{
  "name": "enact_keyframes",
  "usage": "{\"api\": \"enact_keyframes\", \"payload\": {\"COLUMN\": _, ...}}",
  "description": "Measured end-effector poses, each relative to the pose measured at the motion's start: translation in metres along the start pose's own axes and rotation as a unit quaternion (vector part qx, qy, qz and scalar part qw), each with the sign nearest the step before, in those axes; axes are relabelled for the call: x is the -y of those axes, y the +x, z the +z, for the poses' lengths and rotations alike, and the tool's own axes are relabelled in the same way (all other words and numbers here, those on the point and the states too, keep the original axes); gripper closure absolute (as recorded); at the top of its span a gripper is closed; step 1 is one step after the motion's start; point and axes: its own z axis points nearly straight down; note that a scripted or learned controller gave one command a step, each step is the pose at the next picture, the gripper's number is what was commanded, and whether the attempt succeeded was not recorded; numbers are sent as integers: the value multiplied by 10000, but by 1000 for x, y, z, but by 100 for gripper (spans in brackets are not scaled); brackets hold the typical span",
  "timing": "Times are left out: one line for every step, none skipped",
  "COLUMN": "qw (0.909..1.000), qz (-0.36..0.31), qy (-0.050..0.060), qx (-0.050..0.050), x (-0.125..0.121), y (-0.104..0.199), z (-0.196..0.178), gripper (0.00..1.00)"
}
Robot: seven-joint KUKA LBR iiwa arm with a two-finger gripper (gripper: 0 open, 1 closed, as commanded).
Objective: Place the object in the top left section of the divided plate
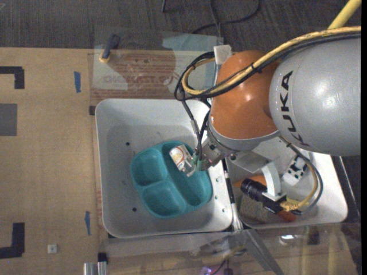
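Camera view: I'm seeing the gripper (194, 164) hanging over the teal divided plate (170, 180), can't tell its state. A small white-and-orange object (179, 156) is sitting just beside it in the plate's upper right compartment, inside the left bin (114, 153).

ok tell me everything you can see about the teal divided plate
The teal divided plate looks like smooth plastic with rounded corners and raised ridges splitting it into three sections. It lies flat but turned at an angle on the floor of the left white bin, toward the bin's right side. A small white object with orange markings sits in its upper right section, with the gripper right at it. The arm hides the plate's upper right edge.
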Motion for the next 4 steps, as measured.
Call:
{"api": "enact_keyframes", "payload": {"qw": 9998, "qz": -209, "qy": 31, "qx": -12, "x": 18, "y": 3, "z": 15, "gripper": 100}}
{"api": "enact_keyframes", "payload": {"qw": 9890, "qz": -1479, "qy": 9, "qx": -2, "x": 8, "y": 14, "z": -7, "gripper": 100}}
{"api": "enact_keyframes", "payload": {"qw": 9894, "qz": -1450, "qy": -9, "qx": 5, "x": 8, "y": 11, "z": -17, "gripper": 100}}
{"api": "enact_keyframes", "payload": {"qw": 9784, "qz": -2066, "qy": 21, "qx": -13, "x": 18, "y": 3, "z": 24, "gripper": 100}}
